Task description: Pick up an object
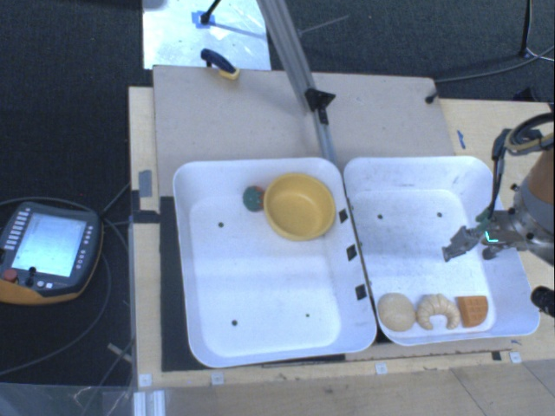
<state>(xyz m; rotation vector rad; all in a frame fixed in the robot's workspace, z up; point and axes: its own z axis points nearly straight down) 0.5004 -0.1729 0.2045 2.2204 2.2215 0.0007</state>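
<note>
Three food items lined up along near wall of right bin [434, 173]: round bun [396, 311], croissant [438, 310], orange block [473, 309], each just beside the next. Above them, gripper [468, 243] hovering mid-bin w/ nothing held; finger spread can't be told. Best approach prob.: centre over one item, drop straight, avoid nudging neighbours. Yellow bowl [299, 206] in left bin.

The arm [533, 206] reaches in from the right, its orange band just behind the wrist. The end effector [458, 245] points left and slightly down, grey and dark, with a small green light just behind it.
</note>
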